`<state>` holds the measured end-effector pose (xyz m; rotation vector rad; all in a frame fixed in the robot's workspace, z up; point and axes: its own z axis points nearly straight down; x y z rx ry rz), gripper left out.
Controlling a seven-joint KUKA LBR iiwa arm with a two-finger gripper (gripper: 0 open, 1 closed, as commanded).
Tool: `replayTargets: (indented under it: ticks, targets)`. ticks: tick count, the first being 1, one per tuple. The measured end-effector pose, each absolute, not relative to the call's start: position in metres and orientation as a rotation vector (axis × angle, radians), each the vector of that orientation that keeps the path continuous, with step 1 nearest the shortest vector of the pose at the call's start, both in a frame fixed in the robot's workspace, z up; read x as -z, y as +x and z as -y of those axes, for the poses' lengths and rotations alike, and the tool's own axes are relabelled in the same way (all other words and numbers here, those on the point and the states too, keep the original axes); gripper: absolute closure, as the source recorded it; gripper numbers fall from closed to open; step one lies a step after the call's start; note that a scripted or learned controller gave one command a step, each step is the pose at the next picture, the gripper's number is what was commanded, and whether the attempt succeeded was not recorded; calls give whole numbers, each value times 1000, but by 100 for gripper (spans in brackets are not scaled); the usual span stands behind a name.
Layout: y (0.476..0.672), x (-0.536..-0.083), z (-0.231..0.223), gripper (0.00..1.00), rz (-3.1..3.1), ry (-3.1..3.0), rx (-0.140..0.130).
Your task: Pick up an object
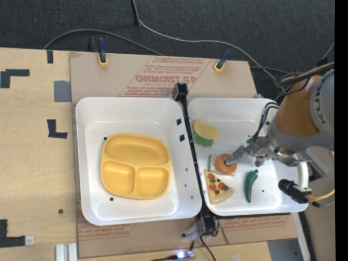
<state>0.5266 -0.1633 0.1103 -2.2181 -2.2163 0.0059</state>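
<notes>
Two white bins sat side by side on the table (38,145), over a sheet of printed cardboard (163,75). The left bin (87,113) held a yellow divided plate (136,165), three compartments, lying flat near the bin's middle. The right bin (239,105) held four small toys: a yellow-and-green round piece (204,132) toward the back left, an orange round piece (224,165) near the middle, a pizza slice (217,187) just in front of the orange piece, and a green pepper (250,185) to the right of the slice, lying roughly upright in the view, apart from the others.

The arm (302,118) came in from the right, orange band above the wrist. The claw (235,157) was down low inside the right bin, its tip at the orange round piece, touching or right above its right edge. Could not tell whether the claw was open or closed; no object was visibly between its tips. Orange piece looked to be resting on the bin floor. Two clamps (101,52) pinned the cardboard at the back edge.
</notes>
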Motion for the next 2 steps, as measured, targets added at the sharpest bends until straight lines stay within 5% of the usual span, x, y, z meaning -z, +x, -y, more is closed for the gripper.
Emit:
replayTargets:
  ticks: [1, 2]
  targets:
    - [530, -123, 161, 100, 2223, -2215, 2]
    - [530, -168, 151, 100, 2223, -2217, -1]
